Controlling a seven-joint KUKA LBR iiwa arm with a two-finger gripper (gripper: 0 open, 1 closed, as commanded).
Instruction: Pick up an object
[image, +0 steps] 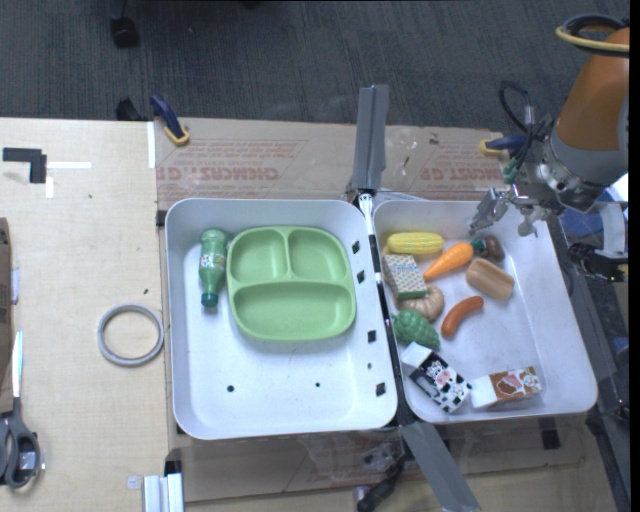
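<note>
Approach seems to be the step in hand: the grey arm (590, 110) with its orange band reaches in from the right, and its hand (497, 212) hangs over the far edge of the right bin (560, 330), near the carrot's leafy end; whether its grip is wide or narrow cannot be told. Nothing is seen held. The next move, by this reading, calls for a descent onto one piece, and the tight crowding there makes a clean grasp doubtful.

On the desk (80, 250), the left bin (280, 400) carries a green divided plate (292, 282) and, just beside it on the left, a small green bottle (211, 265) lying flat. The right bin holds the likely targets: a corn cob (414, 243) at the far side, a carrot (449, 260) slanting beside it, a bread roll (490, 279), a red sausage (461, 315), a waffle-like block (402, 273), a croissant (425, 300), a green broccoli-like piece (413, 327), and near the front a black-and-white carton (440, 383) and a brown-and-white pack (511, 385).
</note>
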